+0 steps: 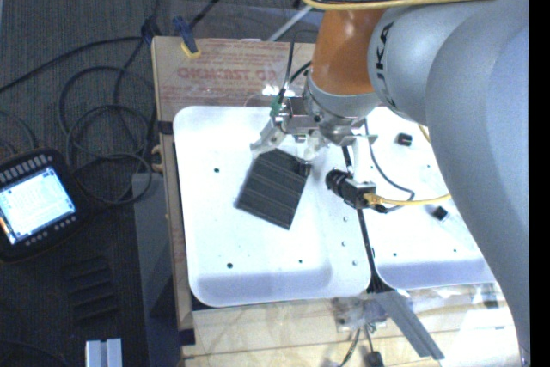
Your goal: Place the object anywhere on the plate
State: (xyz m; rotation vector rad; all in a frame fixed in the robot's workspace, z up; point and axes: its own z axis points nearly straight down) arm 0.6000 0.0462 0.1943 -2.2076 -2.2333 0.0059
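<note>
The gripper is hovering at twelve o'clock of the dark ribbed plate in the left bin. How far its pincer is spreading, or whether it is carrying anything, I cannot tell. Judging by this, the placing step is underway, calling for a release over the plate.

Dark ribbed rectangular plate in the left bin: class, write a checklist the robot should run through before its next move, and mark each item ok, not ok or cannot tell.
1. The dark ribbed rectangular plate lies in the left white bin, in view: ok.
2. The plate lies flat: cannot tell; it sits at a slant to the bin's edges.
3. The two-finger gripper is above the plate's upper end: ok.
4. An object is visible between the fingers, ready to place: cannot tell; the wrist hides that spot.
5. The small black objects in the right white bin are apart from the gripper: ok.
6. The yellow cable stays off the plate: ok.
</note>
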